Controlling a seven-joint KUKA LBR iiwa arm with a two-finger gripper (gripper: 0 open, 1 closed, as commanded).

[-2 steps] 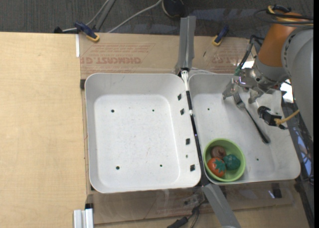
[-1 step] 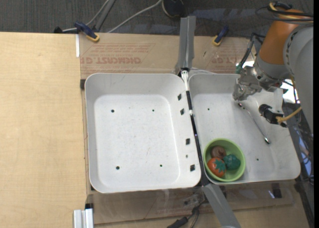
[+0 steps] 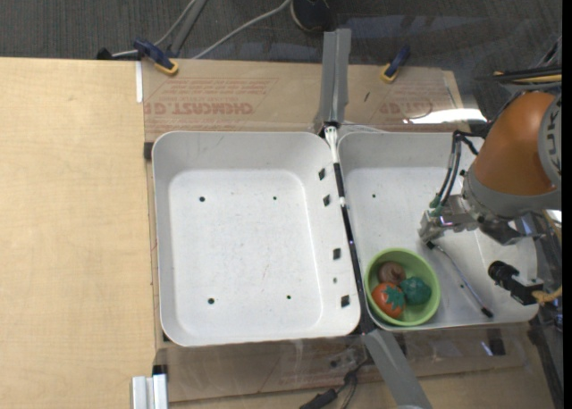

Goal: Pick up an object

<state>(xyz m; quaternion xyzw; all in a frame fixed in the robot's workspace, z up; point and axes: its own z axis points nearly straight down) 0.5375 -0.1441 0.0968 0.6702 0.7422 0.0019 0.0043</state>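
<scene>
At the far left lies the bare wooden worktop (image 3: 67,220). Next to it sits the left bin (image 3: 179,309), a shallow white tray with nothing but a few dark dots on its floor. Behind both bins a sheet of cardboard (image 3: 223,99) carries red print, seen upside down, that appears to read "CHEMCAST GP"; smaller lines beneath are too faint to read. A blue-and-yellow clamp (image 3: 156,56) pins its left corner.

In the right bin (image 3: 393,162), at the near left corner, stands a green bowl (image 3: 404,287) holding three small items: a brownish ring-shaped piece (image 3: 391,271), an orange-red one (image 3: 388,298) and a teal one (image 3: 416,289). They look like light, rigid toy food, probably smooth and rounded, so a pinch across the widest part seems best; the bowl's thin rim would also offer a hold.

Further right, the gripper (image 3: 433,229) hangs over the bin floor, just above and beside the bowl. Whether the jaws are apart or together cannot be told.
</scene>
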